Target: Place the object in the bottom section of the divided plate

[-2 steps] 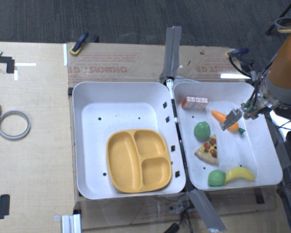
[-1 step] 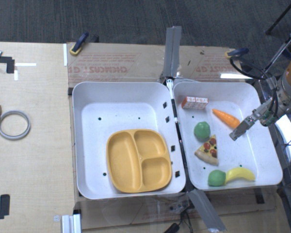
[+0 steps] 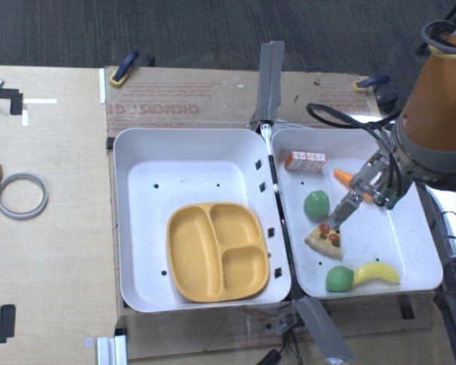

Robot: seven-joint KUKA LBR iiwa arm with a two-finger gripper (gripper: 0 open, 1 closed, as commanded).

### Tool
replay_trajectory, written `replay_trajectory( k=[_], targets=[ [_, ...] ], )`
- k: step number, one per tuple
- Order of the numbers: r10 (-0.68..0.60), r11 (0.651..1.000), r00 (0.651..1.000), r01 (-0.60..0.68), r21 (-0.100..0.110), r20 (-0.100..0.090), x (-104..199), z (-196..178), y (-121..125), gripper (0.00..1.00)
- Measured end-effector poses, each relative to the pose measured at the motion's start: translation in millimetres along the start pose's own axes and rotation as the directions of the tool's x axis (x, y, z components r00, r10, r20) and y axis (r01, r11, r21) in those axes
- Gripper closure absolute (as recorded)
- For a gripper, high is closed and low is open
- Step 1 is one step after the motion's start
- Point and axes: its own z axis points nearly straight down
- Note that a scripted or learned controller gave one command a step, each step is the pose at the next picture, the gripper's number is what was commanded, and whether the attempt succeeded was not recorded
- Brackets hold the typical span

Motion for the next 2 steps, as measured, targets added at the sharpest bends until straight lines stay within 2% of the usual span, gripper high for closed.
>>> replay_trajectory(
  k=[1, 2],
  targets=[
    [-0.08, 0.997, 0.997, 0.08, -0.001, 0.002, 21, -28, 23, 0.0],
    [0.138, 0.99, 0.99, -0.138, 0.001, 0.001, 48, -33, 55, 0.0]
  ],
)
